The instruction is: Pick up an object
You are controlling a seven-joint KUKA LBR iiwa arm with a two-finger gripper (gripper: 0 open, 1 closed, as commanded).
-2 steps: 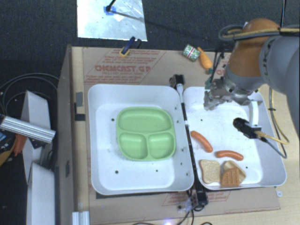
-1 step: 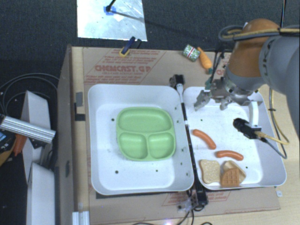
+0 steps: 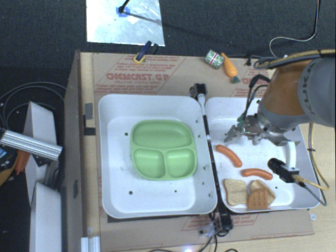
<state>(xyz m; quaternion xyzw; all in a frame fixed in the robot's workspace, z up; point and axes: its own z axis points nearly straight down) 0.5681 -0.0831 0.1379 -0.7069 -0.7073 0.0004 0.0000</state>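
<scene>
The right white bin (image 3: 220,106) holds two orange-red sausages: one (image 3: 229,155) near its left wall and one (image 3: 256,174) further right. At the bin's front lie a slice of toast (image 3: 235,191) and a brown waffle (image 3: 258,199) resting on another slice. My gripper (image 3: 234,134) hangs over the bin's middle, just above and behind the left sausage, with nothing seen in it. The grey arm with its orange band (image 3: 286,96) reaches in from the right.
The left white bin (image 3: 113,193) holds a green divided plate (image 3: 164,149). Behind the bins, on the cardboard, lie a toy carrot (image 3: 229,66), a small green can (image 3: 214,58) and a blue and yellow clip (image 3: 144,51). A black divider (image 3: 208,140) runs between the bins.
</scene>
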